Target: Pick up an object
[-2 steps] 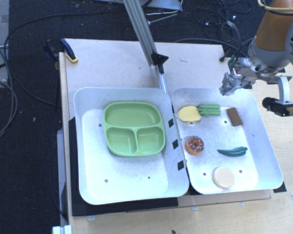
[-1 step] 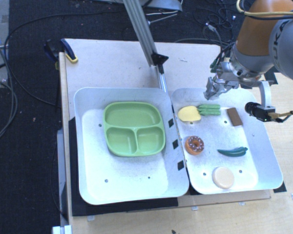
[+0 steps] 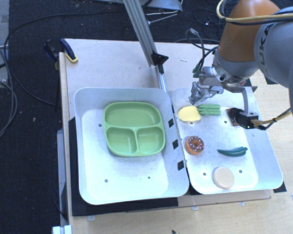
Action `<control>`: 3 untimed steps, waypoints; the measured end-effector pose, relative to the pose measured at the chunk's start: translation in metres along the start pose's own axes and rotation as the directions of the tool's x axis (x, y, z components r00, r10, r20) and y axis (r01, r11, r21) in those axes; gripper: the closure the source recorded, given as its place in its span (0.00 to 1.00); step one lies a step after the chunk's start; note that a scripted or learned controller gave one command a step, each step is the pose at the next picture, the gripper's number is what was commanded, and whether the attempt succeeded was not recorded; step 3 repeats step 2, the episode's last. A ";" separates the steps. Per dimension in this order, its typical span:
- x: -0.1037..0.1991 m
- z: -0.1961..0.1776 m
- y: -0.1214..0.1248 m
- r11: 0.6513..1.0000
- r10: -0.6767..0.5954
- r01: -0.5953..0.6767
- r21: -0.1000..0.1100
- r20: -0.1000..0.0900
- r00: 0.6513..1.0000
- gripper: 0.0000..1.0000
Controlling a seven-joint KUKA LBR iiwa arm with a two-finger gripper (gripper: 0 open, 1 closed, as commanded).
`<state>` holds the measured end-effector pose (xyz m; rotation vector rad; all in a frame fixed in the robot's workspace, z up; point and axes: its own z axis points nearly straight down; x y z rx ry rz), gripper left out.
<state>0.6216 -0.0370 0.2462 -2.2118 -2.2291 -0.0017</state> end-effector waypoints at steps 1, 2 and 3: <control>0.058 0.003 -0.028 1.000 0.000 0.000 0.002 0.000 1.000 1.00; 0.099 0.010 -0.055 1.000 0.001 -0.001 0.003 0.000 1.000 1.00; 0.099 0.010 -0.055 1.000 0.001 -0.001 0.003 0.000 1.000 1.00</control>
